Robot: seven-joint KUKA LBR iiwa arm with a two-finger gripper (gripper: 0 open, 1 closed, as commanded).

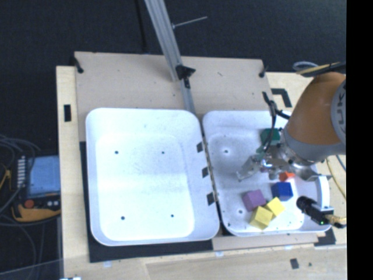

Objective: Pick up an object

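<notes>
The gripper (249, 169) hangs low over the middle of the right bin (224, 134), and the slanted view does not settle whether it is released or clenched; nothing can be made out in its grasp. The grey arm (315, 118) with its orange band comes in over that bin's right rim and covers much of its right side. The things to pick lie crowded toward the near right corner. A purple block (253, 199) sits just below the gripper. Two yellow blocks (262, 216) touch each other beside it, close to the near wall. A blue cube (282, 190) lies just above them, with a small orange piece (287, 176) partly hidden under the wrist. A green object (269, 135) lies near the far wall, tucked against the arm. Bare white floor opens left of the gripper as far as the wall shared with the left bin (145, 174), where three dark clips (204, 171) sit along the seam. The left bin's floor shows four small dark dots. A metal rail (166, 34) slants down to the seam from the far edge of the bench (128, 77). Markings on the blue box (44, 177) off the bench's left edge are too blurred to read.
</notes>
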